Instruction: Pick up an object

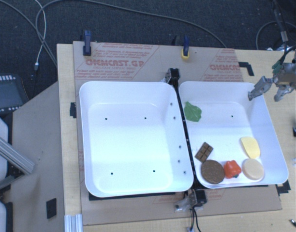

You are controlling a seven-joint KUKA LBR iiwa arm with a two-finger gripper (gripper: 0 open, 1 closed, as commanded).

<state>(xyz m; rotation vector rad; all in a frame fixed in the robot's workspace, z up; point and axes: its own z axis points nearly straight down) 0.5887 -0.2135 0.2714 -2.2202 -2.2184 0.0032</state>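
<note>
Gripper (269, 90) hung w/ jaws spread wide & holding nothing over right bin's (269, 124) far-right rim; nearest pick, yellow piece (250, 147), lay below-left of jaws, so best approach prob. was straight down, centred, clear of cream disc (253, 168).

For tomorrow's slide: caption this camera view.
Open claw above the right bin's far corner; six objects inside.

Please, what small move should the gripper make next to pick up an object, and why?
Probably it should move inward over the right bin toward one object. The gripper hangs at that bin's far right rim with open fingers holding nothing, while the objects lie nearer: the green piece by the divider, and the yellow piece in the near cluster, likely the closest.
</note>
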